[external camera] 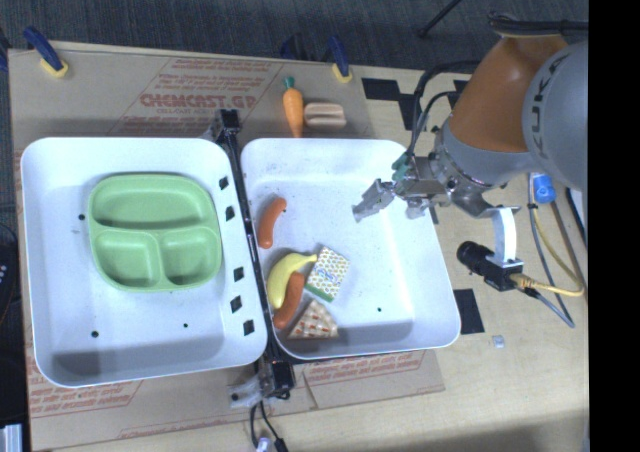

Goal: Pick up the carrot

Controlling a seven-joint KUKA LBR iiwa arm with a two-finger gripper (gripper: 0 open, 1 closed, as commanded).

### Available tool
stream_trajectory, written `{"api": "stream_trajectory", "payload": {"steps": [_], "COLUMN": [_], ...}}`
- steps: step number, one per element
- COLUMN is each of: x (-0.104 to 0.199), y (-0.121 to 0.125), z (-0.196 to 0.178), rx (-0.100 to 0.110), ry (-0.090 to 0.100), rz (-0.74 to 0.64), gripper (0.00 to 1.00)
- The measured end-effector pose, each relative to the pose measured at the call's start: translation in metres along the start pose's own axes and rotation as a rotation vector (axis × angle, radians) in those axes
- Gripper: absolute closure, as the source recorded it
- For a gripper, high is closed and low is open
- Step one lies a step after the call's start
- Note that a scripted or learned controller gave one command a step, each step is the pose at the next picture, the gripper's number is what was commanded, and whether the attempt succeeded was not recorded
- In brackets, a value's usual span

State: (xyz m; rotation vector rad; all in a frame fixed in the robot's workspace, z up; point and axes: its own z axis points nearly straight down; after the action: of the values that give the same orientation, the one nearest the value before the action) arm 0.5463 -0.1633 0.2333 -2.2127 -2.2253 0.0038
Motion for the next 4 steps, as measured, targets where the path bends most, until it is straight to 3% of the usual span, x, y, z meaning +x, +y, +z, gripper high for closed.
{"api": "stream_trajectory", "payload": {"steps": [1, 2, 3, 4], "x": [-0.017, -0.044, -0.019, -0.03], "y": [0.084, 0.111, 0.11, 0.111], "z": [0.123, 0.053, 0.142, 0.116], "rx": [0.003, -0.002, 0.002, -0.002], "ry": [0.0, -0.001, 0.001, 0.001], "rz": [-0.023, 0.082, 0.281, 0.298], "gripper": [0.0, 0.0, 0.0, 0.0]}}
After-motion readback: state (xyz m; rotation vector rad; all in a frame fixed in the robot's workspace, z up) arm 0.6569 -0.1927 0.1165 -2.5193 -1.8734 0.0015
